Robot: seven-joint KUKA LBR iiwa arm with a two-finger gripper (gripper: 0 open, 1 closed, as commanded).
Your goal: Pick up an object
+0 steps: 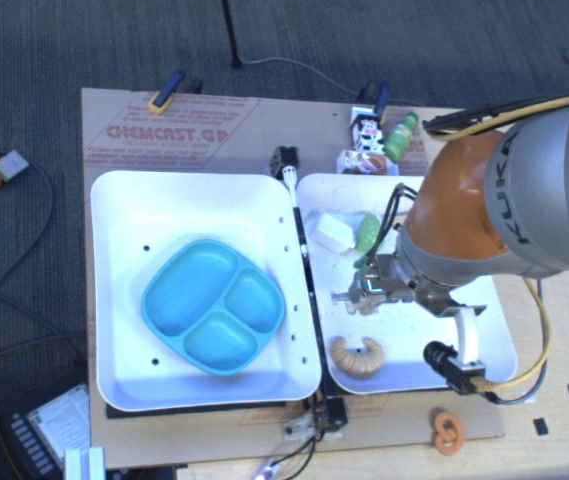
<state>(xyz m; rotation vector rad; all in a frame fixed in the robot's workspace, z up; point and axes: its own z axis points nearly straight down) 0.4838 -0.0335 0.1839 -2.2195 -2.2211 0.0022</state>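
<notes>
The right bin (336,378) holds a tan croissant-shaped toy (357,356) near its front, a white block (331,232) and a green object (367,233) near its back left. My gripper (362,296) hangs low in the middle of this bin, just above the croissant and below the green object. The orange-banded wrist (459,213) covers much of the bin's right half. The left bin (114,268) holds a blue divided plate (214,306).
A small cow-patterned toy with a green part (376,143) stands on the board behind the right bin. An orange ring (448,431) lies on the bench in front of the bins. A black divider (304,258) runs between the two bins. Cables trail at the right.
</notes>
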